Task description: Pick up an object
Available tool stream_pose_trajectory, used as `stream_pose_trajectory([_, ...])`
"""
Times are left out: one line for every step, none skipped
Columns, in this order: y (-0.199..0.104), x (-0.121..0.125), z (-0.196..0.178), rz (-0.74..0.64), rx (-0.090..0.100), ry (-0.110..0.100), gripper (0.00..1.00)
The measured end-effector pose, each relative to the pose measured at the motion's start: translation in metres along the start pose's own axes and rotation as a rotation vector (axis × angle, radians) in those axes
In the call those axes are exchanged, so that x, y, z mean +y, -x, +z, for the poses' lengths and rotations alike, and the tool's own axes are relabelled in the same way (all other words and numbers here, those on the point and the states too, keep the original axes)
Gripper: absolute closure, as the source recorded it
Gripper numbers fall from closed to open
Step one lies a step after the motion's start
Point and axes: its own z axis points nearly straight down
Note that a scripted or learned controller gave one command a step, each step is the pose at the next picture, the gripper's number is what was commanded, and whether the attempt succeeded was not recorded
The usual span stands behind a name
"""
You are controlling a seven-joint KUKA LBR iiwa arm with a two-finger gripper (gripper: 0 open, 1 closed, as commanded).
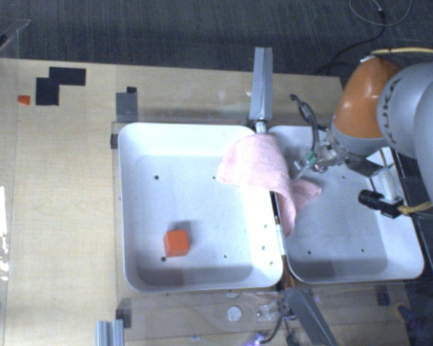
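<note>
A pink cloth (258,164) lies draped over the divider between the two white bins, with one end in the left bin (141,193) and a fold hanging into the right bin (361,244). A small orange block (177,243) rests on the floor of the left bin, towards the front. My gripper (312,158) is low over the back left part of the right bin, right beside the cloth's right edge. The grey arm with its orange band (361,107) reaches in behind it and hides part of that bin.
A grey upright post (261,85) stands at the back between the bins. Black cables (379,200) run along the arm over the right bin. Black and orange markers (54,85) lie on the wooden bench at the far left.
</note>
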Motion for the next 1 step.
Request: stream_pose_trajectory([-0.0053,-0.0096,-0.0005,-0.025,-0.002,0.003,0.00])
